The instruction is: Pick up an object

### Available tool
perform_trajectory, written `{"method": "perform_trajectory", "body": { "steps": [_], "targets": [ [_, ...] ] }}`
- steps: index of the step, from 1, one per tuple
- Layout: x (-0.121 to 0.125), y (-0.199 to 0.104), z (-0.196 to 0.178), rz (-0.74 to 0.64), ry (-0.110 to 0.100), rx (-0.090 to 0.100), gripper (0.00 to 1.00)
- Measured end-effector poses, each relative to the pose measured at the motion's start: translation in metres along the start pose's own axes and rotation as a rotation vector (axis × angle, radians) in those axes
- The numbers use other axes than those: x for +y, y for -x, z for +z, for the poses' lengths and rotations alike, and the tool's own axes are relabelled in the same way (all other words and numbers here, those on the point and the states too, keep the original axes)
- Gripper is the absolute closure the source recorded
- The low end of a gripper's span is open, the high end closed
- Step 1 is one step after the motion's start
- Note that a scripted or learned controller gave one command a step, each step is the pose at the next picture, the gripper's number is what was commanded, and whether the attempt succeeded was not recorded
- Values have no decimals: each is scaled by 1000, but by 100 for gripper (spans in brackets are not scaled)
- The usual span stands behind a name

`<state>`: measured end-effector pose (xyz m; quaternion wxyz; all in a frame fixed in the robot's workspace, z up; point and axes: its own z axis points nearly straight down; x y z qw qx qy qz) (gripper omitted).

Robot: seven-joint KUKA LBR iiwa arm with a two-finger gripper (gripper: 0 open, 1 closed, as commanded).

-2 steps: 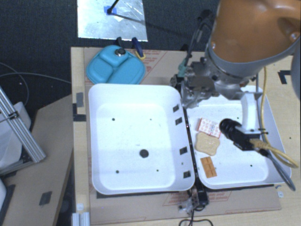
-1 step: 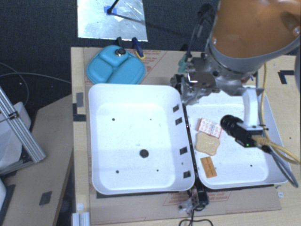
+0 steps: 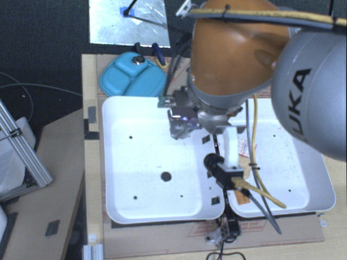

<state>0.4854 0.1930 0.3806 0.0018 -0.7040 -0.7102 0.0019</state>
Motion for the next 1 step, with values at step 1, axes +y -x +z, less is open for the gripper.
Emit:
{"method": "perform_trajectory", "body": {
  "steps": [1],
  "targets": [
    [1, 55, -53, 12, 13, 2, 100]
  ]
}}
